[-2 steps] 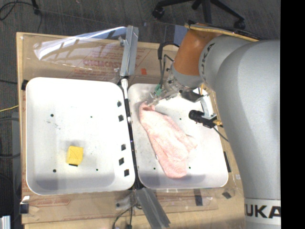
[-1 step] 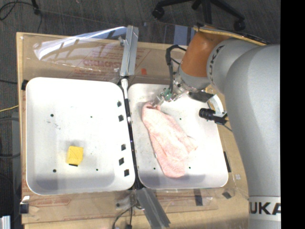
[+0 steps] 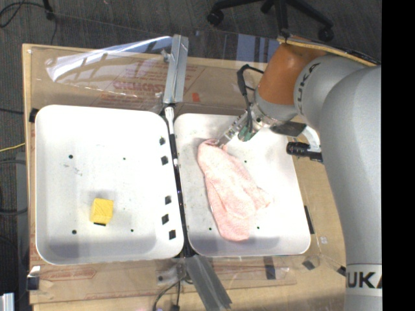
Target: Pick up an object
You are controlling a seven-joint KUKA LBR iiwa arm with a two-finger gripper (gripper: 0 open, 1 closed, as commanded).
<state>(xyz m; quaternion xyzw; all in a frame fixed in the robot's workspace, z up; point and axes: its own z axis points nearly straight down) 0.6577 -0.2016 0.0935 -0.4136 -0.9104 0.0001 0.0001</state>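
**Going for the pink cloth, right bin, top corner**

Dark carpet and the legs of an office chair sit behind my bench, and on the bench I've got two shallow white bins side by side with a metal divider between them.

So the thing I'm after is the pink cloth (image 3: 231, 196). It's lying crumpled in the right bin (image 3: 285, 232), running from near the upper left of that bin down toward the front edge, flat on the floor of the bin. My gripper (image 3: 235, 135) is right at the cloth's upper tip, down low in the bin, looking like it touches or nearly touches the fabric there. Honestly I can't tell from this angle whether my fingers are spread or closed, and I can't see any cloth pinched between them, so I'm not claiming a hold.

Further out, the left bin (image 3: 52, 173) has a small yellow block (image 3: 102, 210) sitting near its front left, well apart from everything I'm doing.

My read: I'm at the grasp step, tool down at the cloth's edge, nothing lifted yet. Next move needs a firm close on that corner, then a straight lift high enough that the whole cloth clears the bin. Floppy fabric, thin edge, so it could easily slip out.
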